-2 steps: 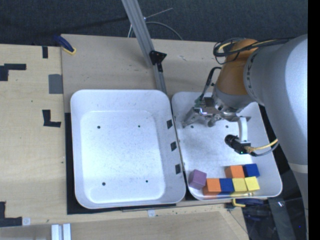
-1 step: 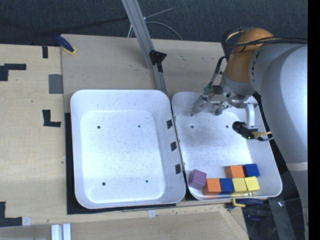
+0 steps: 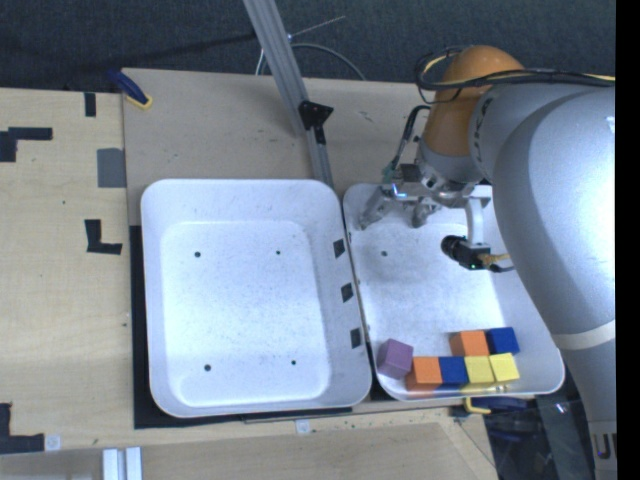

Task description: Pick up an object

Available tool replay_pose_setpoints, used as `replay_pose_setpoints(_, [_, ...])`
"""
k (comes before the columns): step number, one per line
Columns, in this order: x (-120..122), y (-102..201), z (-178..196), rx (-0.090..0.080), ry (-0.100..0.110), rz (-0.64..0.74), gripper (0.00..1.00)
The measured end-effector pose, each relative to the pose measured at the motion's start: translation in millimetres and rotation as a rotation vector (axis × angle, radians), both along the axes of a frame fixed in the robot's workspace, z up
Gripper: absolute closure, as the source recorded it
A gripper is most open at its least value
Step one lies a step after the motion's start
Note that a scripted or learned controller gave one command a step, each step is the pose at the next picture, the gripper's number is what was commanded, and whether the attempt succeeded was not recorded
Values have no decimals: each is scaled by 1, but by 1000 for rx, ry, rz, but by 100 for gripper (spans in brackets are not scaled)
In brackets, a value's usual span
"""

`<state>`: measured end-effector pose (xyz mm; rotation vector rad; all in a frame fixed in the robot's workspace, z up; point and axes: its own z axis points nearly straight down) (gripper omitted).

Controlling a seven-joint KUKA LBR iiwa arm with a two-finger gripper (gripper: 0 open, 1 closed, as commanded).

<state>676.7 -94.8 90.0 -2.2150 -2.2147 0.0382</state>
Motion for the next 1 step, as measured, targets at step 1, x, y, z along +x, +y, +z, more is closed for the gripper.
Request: replay_pose_setpoints(1, [-18, -2, 2, 9, -20, 0, 0])
